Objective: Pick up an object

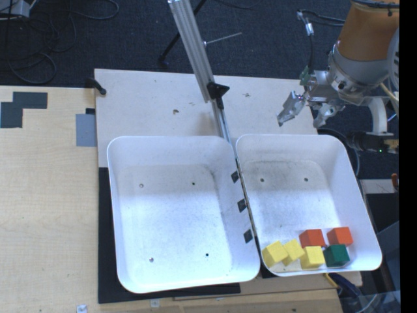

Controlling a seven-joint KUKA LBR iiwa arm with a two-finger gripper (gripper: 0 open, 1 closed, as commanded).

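Several small cubes cluster in the near right corner of the right bin (pixel 345 168): two orange cubes (pixel 312 237) (pixel 340 235), a green cube (pixel 337 255), and three yellow cubes (pixel 275 252) (pixel 293 248) (pixel 313 257). My gripper (pixel 305 111) hangs above the bench just beyond the right bin's far rim, well away from the cubes. Its two fingers (pixel 288 111) are spread apart with nothing between them.
The left bin (pixel 117 175) sits beside the right one, with a row of black clips (pixel 240 205) along the shared edge. A slanted aluminium post (pixel 195 51) rises behind the bins. Cables lie on the dark floor at the back.
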